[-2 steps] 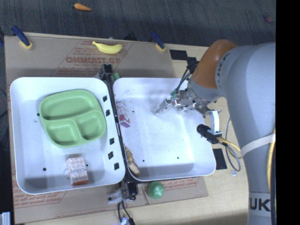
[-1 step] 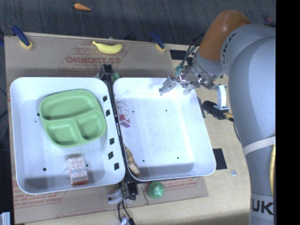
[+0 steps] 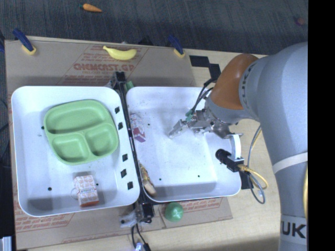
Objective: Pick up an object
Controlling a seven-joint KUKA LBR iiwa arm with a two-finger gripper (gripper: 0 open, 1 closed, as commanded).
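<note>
Left bin: holds a green divided tray toward the back and a small wrapped packet near the front edge, well apart from the arm.

Behind the bins: a yellow banana on the cardboard, two blue clamps at the board's corners, an orange scrap on the floor beyond.

Divider zone: a small pink-and-white item just inside the right bin's left wall; a tan piece at the front-left corner. You may judge either one a candidate, the pink-and-white item being nearer the tool.

Right bin: floor mostly bare at centre. A green ball sits outside, in front of the rim.

Gripper: low over the right bin's middle, fingers pointing left; whether they stand parted or closed cannot be told, and nothing shows between them.

Advice to you: bring the tool left over the pink-and-white item, keep clear of the divider wall, descend squarely, close only once the fingers straddle it.
</note>
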